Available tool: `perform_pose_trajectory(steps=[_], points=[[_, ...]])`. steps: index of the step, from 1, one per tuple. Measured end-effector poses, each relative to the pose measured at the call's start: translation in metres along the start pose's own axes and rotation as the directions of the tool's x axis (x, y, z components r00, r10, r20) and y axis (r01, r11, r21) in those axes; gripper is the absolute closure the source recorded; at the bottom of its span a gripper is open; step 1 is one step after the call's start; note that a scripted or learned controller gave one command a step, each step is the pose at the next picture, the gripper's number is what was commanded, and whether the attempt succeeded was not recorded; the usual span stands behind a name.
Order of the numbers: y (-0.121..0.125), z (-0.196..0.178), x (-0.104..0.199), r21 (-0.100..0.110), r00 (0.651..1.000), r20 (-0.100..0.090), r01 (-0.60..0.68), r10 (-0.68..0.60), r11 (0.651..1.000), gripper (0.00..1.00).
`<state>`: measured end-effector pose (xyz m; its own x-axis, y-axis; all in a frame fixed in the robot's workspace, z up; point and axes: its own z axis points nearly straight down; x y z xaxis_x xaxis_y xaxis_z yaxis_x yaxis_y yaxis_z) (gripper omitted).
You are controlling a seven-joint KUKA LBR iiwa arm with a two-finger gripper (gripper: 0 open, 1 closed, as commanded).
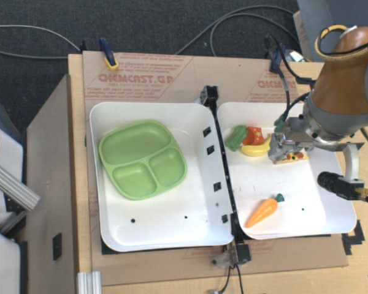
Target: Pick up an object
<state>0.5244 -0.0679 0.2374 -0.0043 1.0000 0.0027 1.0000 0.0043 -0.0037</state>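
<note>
The toy carrot [262, 211] lies near the gripper [283, 152], whose grip I cannot tell.

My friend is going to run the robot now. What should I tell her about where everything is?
Gripper: down in the right white bin, over a small flat orange-and-yellow item; fingers not readable.
Beside it: yellow banana toy, red piece, green piece.
Orange toy carrot with green top: near the bin's front, lying free.
Green divided plate: in the left white bin.
Done: nothing visibly lifted.
Left: grasp one object and raise it.
</note>
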Motion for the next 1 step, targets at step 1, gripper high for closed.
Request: perform_pose_trajectory(steps=[1], points=[[-0.0031, -0.0074, 0.0521, -0.002, 1.000, -0.001, 0.003, -0.003, 1.000, 1.00]])
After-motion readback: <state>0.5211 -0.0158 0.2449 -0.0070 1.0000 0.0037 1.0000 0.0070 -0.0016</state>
